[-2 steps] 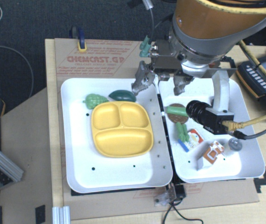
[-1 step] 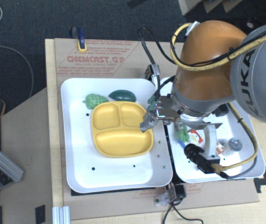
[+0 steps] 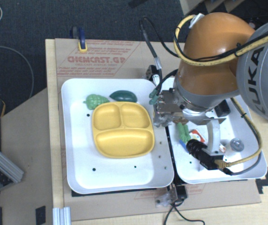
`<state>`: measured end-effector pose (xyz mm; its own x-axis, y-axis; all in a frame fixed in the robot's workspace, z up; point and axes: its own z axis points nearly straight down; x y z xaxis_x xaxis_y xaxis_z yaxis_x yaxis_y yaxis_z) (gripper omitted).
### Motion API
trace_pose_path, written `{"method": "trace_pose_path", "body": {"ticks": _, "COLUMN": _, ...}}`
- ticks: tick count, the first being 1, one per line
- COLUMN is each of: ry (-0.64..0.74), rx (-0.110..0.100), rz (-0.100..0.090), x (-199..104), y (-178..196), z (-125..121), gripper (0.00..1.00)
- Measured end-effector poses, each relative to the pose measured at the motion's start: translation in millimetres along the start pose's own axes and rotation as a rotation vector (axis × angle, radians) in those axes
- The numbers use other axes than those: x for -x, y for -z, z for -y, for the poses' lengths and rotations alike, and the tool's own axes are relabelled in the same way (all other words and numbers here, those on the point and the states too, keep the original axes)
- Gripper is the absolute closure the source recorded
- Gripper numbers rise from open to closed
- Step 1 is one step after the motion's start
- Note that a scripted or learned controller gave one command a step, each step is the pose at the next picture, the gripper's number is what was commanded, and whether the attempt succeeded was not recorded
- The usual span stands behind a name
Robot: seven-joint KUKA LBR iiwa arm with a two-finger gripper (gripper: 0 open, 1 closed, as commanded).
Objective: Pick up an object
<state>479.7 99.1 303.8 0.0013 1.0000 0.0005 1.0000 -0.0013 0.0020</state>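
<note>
Hand [image 3: 164, 110] sits low over the seam btwn the two bins, its metal body just right of the left bin's [image 3: 72, 125] right wall; we can't tell if it's apart or together, the wrist hides that; nothing seen clamped in it. Arm [image 3: 218, 55], orange dome w/ grey below, covers most of the right bin [image 3: 258, 165]; a yellow cable loops round the dome. In the left bin we see a yellow divided plate [image 3: 123, 129], three compartments, lying flat near centre; touching its upper-left rim is a light green knobbly piece [image 3: 95, 101]; just beside that, at the plate's top edge, a dark green oval object [image 3: 123, 96]. In the right bin, under the arm, a green item [image 3: 184, 134], a small red-white bit [image 3: 197, 135] and a grey round thing [image 3: 237, 145]. Table [image 3: 101, 60] is brown board w/ red lettering.
</note>
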Motion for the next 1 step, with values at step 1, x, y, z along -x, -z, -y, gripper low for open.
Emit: {"method": "trace_pose_path", "body": {"ticks": 1, "ry": 0.004, "rx": 0.001, "rz": -0.001, "x": -26.3, "y": 10.4, "z": 0.4, "gripper": 1.00}}
